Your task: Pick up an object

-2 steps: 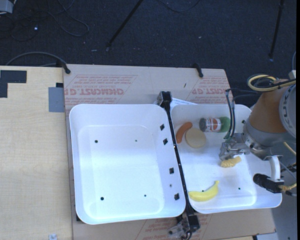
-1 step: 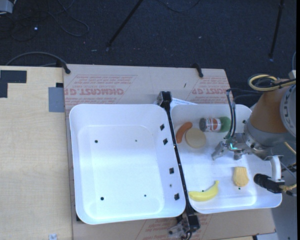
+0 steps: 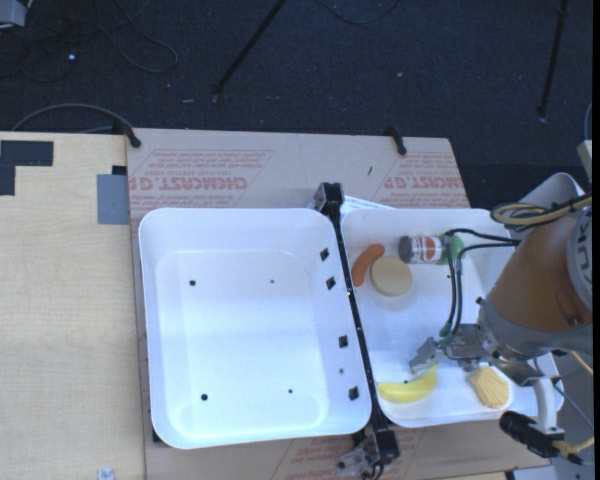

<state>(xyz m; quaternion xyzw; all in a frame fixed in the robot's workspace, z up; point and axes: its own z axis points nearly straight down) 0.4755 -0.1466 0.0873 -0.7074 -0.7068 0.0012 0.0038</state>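
Observation:
My gripper (image 3: 432,352) hangs low over the near part of the right bin (image 3: 432,420), on the end of the grey arm with its orange band (image 3: 540,280). A yellow banana (image 3: 408,391) lies just below and left of the gripper, by the bin's front rim. To the gripper's right sits a yellow corn-like piece (image 3: 490,388). Farther back are a red-orange sausage (image 3: 367,263), a round beige disc (image 3: 391,277) and a small bottle (image 3: 424,249) lying on its side. Nothing shows as held by the gripper.
The left bin (image 3: 152,308) adjoins the right one along a black clipped seam (image 3: 342,308). Both rest on cardboard (image 3: 280,168) on a wooden bench (image 3: 50,318). A green cable (image 3: 454,288) runs down to the wrist. Dark floor with cables lies behind.

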